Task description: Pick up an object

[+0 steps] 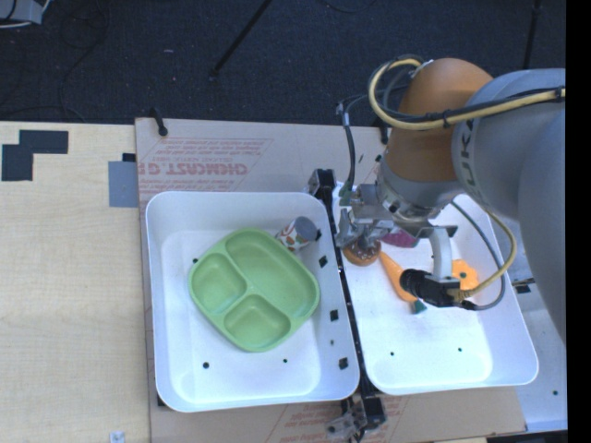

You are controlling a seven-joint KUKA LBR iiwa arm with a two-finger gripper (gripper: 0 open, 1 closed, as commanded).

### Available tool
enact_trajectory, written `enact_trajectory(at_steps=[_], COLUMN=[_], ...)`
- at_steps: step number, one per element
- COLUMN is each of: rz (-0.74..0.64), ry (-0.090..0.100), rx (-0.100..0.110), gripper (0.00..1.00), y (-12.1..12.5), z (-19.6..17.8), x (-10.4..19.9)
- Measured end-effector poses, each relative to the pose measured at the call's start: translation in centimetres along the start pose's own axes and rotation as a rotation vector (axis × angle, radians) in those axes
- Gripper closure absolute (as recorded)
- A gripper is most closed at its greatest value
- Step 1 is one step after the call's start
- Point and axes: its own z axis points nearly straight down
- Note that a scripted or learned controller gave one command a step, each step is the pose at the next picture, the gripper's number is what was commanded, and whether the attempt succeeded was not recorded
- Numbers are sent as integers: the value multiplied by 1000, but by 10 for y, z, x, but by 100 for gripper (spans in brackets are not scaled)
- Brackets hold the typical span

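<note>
The place looked like a robotics lab or test cell. A large grey industrial arm with an orange band (443,86) and looped yellow cable reached over a pale wooden bench (65,284). Two shallow white plastic bins (175,386) sat side by side on a printed cardboard sheet (208,160). Black cables trailed across dark carpet (277,44) behind the bench.
</note>
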Motion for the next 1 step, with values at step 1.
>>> enact_trajectory(at_steps=[1], rz=[-1], ry=[0], rx=[2], gripper=[100], y=[11], z=[8], x=[57])
